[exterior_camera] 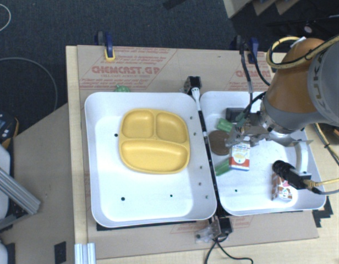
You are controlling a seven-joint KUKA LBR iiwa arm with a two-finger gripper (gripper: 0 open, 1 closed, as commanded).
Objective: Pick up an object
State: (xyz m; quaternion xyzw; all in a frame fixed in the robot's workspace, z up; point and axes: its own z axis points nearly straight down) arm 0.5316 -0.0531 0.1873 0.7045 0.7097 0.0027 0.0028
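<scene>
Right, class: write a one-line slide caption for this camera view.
Gripper low over the small carton in the right bin; yellow plate in the left.

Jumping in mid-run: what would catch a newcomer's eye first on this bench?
First, the yellow divided plate, alone in the left bin. Then the grey arm with its orange band, reaching in from the right so the gripper is low over the right bin, just above a small red and white carton among other small items.

A brown board (158, 65) printed with red lettering underlies both bins. A blue-and-yellow clamp (108, 45) grips its far-left edge. Dark carpet (76, 10) lies beyond. A white cable (26, 65) loops at far left.
</scene>
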